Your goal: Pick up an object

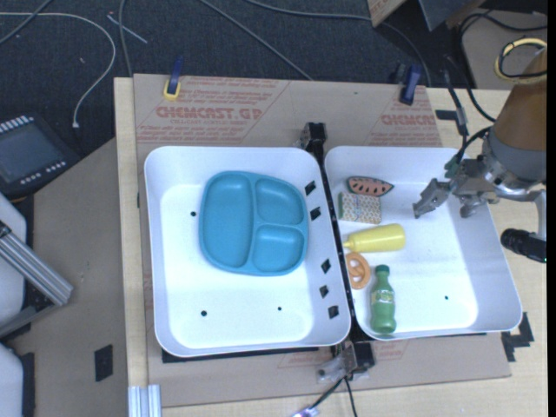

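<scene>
Two grey fingers of the gripper (445, 196) stood spread apart over the upper right of the right bin (486, 307), with nothing between them and touching no object. Left of it, well apart, lay a watermelon slice (370, 185), a speckled block (360, 208), a yellow bottle (376, 239), a pretzel (359, 269) and a green bottle (382, 300). The left bin (174, 311) held a blue divided plate (254, 223).

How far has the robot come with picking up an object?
Nothing looks picked yet. The end effector hovers over the right bin, apart from the objects: watermelon slice, yellow bottle and green bottle lie there. Reaching, grasping and lifting one remain.
</scene>
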Controlling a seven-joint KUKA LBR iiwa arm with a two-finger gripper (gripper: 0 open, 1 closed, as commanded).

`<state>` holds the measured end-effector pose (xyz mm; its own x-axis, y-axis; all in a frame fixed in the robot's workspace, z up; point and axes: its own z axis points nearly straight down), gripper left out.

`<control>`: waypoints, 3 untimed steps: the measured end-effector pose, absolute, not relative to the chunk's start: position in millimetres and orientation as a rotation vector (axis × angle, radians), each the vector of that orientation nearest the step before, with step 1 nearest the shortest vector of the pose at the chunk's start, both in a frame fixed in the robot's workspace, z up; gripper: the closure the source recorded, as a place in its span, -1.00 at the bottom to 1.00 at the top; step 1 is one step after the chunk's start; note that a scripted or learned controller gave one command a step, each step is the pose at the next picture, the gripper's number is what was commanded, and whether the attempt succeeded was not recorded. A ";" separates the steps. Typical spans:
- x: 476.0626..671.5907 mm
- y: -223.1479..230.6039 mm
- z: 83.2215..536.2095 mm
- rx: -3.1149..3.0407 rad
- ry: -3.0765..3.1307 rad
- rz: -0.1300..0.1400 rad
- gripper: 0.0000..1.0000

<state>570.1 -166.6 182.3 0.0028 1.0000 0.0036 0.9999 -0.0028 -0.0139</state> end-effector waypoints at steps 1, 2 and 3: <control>573.3 -166.4 189.0 -2.220 -2.221 0.000 -1.00; 572.3 -159.3 144.7 -2.217 -2.218 0.003 -1.00; 580.3 -154.8 96.5 -2.216 -2.219 0.003 -1.00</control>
